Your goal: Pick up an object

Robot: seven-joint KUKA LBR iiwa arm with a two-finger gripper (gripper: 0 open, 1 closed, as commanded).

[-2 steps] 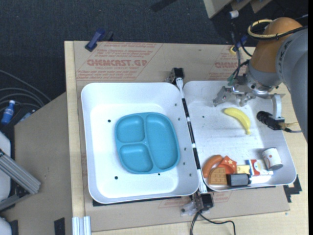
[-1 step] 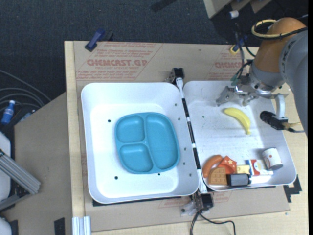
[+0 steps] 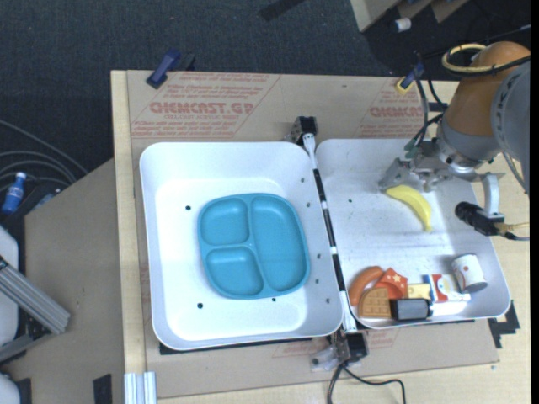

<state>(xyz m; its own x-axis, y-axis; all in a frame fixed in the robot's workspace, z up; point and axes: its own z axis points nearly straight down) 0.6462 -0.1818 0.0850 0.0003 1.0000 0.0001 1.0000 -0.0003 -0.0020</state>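
Cardboard-topped bench [image 3: 210, 99], two white bins [image 3: 168, 225], dark carpet [image 3: 67, 23]

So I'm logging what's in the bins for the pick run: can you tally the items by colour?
Blue: 1, the divided plate in the left bin
Yellow: 1, the banana in the right bin
White: 1, the small cup
Mixed orange, red and dark: a heap of toy items at the near edge, too bunched to count singly
Total: 3 clear items plus the heap
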